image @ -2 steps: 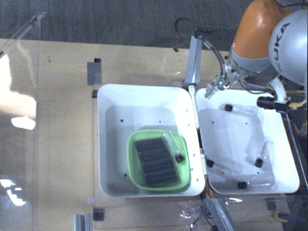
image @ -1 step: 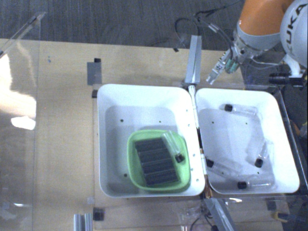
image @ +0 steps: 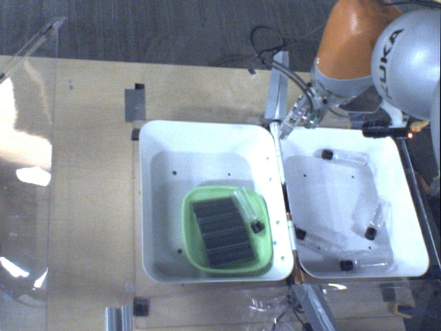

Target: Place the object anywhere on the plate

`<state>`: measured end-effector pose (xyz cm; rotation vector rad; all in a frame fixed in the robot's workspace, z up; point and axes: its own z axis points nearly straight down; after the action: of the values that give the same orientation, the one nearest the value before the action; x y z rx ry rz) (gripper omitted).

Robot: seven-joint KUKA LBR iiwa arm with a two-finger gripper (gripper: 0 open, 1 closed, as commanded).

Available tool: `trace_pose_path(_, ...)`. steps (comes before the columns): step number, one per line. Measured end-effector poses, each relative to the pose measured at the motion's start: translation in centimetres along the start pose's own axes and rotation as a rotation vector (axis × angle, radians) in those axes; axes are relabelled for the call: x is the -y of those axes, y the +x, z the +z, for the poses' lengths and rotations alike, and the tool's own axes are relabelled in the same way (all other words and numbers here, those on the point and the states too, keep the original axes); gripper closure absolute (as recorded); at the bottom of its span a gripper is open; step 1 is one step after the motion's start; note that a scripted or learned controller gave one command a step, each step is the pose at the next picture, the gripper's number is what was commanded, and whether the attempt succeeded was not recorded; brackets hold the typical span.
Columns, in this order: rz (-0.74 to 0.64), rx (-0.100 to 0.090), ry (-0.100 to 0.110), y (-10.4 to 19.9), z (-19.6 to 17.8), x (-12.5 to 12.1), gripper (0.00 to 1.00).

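A green plate (image: 188, 216) lies in the front half of the left bin (image: 207, 127). On it rests a dark grey ridged block (image: 222, 232). A clear tube with a black cap (image: 251, 214) lies across the plate's right edge, beside the block. My gripper (image: 298, 121) hangs high over the back rim where the two bins meet, well behind the plate and apart from everything in the bins. Nothing can be seen in it.
The right bin (image: 415, 209) holds several clear tubes with black caps: one at the back (image: 342, 158), one at the right (image: 376, 218), and two near the front (image: 322, 241) (image: 361, 262). Wooden bench surrounds both bins.
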<state>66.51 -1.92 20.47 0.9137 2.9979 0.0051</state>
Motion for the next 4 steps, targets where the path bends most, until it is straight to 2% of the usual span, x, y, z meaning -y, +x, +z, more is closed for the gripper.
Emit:
trace_pose_path(1,-0.205,0.006,-0.003,1.1,-10.2,-1.2,1.00)
trace_pose_path(2,-0.235,-0.001,-0.001,9.3,-1.8,-3.1,1.00)
trace_pose_path(3,-0.234,0.000,-0.002,9.2,-1.8,-3.1,0.00)
trace_pose_path(4,-0.175,0.008,-0.004,3.9,-23.5,0.9,0.00)
